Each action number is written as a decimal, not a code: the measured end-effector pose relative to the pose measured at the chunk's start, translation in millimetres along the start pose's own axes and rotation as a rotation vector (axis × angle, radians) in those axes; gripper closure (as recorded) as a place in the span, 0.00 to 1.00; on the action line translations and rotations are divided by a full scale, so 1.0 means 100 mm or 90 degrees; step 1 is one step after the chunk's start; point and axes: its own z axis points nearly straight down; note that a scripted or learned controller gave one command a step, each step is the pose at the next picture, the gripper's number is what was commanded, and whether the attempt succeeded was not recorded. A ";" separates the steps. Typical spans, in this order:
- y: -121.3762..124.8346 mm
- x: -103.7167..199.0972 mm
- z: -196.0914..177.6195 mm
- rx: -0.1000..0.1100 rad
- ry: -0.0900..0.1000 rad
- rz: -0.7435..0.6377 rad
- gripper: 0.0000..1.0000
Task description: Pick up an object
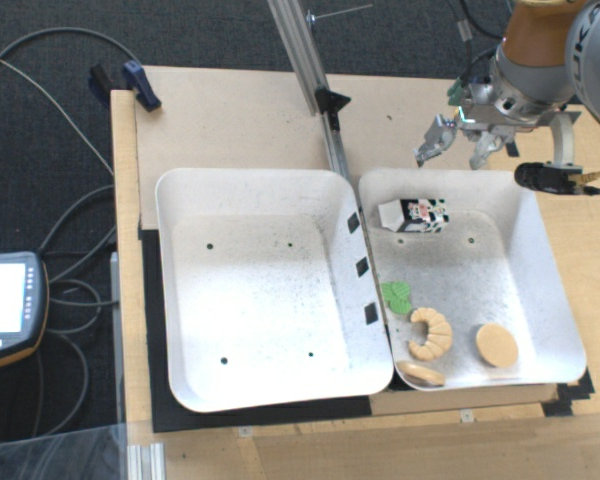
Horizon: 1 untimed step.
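The hand (461,147), fingers apart and holding nothing, hangs above the right bin's (545,268) far rim; the carton (414,215) lies just inside it.

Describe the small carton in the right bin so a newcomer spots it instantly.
Start at the right white bin. Near its far wall, towards the left corner, lies a small white box-shaped carton with black patches. It lies apart from the green leaf-shaped piece and tan bread-like pieces near the front.

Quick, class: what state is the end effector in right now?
End effector: open, holding nothing, above the far rim of the right bin.
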 end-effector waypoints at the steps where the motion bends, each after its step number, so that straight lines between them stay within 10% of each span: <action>1: 0.01 0.00 -0.03 -0.003 -0.001 -0.001 0.00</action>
